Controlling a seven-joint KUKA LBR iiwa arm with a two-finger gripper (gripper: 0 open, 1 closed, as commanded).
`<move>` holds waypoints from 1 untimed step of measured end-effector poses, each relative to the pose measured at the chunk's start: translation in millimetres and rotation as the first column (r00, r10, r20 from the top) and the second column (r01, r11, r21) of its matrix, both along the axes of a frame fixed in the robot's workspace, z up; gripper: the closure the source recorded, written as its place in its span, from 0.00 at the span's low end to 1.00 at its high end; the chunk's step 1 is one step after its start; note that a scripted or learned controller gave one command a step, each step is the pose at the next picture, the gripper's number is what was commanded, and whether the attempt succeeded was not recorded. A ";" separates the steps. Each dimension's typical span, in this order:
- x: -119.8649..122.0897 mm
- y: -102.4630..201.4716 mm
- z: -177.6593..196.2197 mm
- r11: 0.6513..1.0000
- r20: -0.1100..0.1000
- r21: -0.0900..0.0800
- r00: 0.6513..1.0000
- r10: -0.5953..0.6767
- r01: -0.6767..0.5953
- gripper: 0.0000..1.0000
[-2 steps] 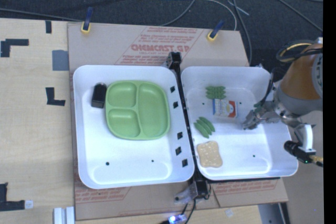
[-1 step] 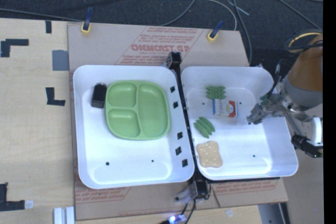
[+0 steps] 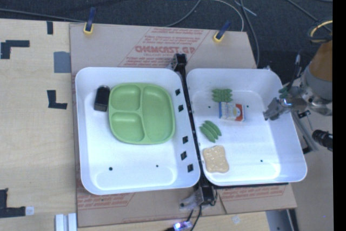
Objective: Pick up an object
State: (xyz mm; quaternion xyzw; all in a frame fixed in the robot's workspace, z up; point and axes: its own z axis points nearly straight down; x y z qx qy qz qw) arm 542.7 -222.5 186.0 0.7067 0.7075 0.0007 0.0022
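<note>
Candidate objects sit in the right bin (image 3: 270, 132): small carton (image 3: 232, 111) near the middle, green leafy piece (image 3: 221, 95) just above it, green pea pod (image 3: 211, 130) below-left, tan bread slice (image 3: 215, 159) near the front. Left bin (image 3: 86, 132) has a green divided plate (image 3: 142, 113) with a black block (image 3: 101, 98) beside it. Carton looks like the closest target; best to travel left over it, centre, then drop straight down, clear of the leafy piece. Pincer (image 3: 272, 111) hangs at the right bin's right rim, nothing visibly between it; how far open, can't tell. Both bins on a cardboard-covered table (image 3: 162, 43).
</note>
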 end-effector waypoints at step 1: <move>6.3 1.0 43.9 1.000 0.000 0.000 1.000 0.001 -0.001 1.00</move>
